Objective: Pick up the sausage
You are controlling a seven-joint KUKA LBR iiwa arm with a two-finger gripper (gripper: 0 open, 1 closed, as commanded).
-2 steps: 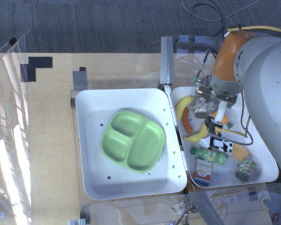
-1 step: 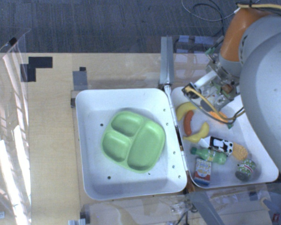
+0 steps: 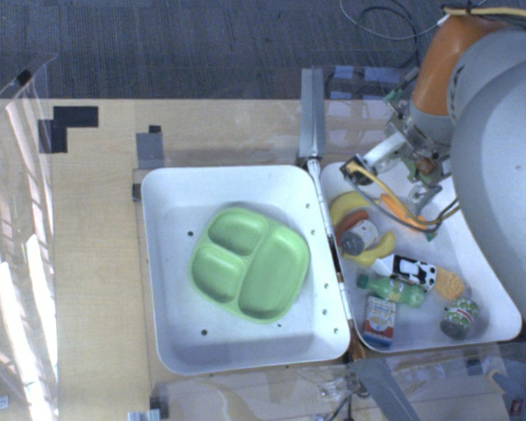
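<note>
Fingers (image 3: 420,190) hang over the far edge of the right bin (image 3: 423,331), close to its far right corner; whether they are spread or pressed together cannot be told, as the wrist hardware crowds them at this slant, and nothing is visibly pinched. Sausage (image 3: 358,219): best candidate is the short reddish-brown piece by the bin's left wall, next to the divider shared with the left bin, tucked between a yellow piece (image 3: 345,204) on its far side and a grey can (image 3: 358,239) on its near side, apparently touching both. Identification is a judgement, not certain. From the fingers it lies toward the left wall and somewhat toward the near edge. Its long axis appears to run roughly across the bin, wall to wall, slightly tilted, so the closing line would need to run far edge to near edge, with little room against the neighbours. Labels: a carton (image 3: 416,271) carries black-and-white cow patches; a pouch (image 3: 380,318) by the near edge has a red and white label. No writing on either is legible.
</note>
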